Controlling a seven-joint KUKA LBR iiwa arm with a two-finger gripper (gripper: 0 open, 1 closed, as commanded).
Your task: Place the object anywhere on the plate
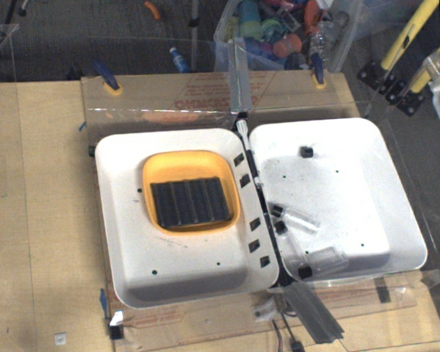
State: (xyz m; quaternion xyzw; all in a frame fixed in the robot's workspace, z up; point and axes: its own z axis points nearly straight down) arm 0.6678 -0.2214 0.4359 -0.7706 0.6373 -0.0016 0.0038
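Note:
A yellow-orange plate (185, 165) with rounded corners sits in the left white bin (128, 242). A black rectangular object with lengthwise ridges (190, 201) lies flat on the plate. It covers most of the plate's floor and reaches its front rim.
The right white bin (360, 179) holds a small black piece (305, 152) near its back. Clear plastic bits (299, 220) lie toward its front left. A divider with black tabs (252, 207) runs between the bins. A box of coloured toys (285, 17) stands behind the bench.

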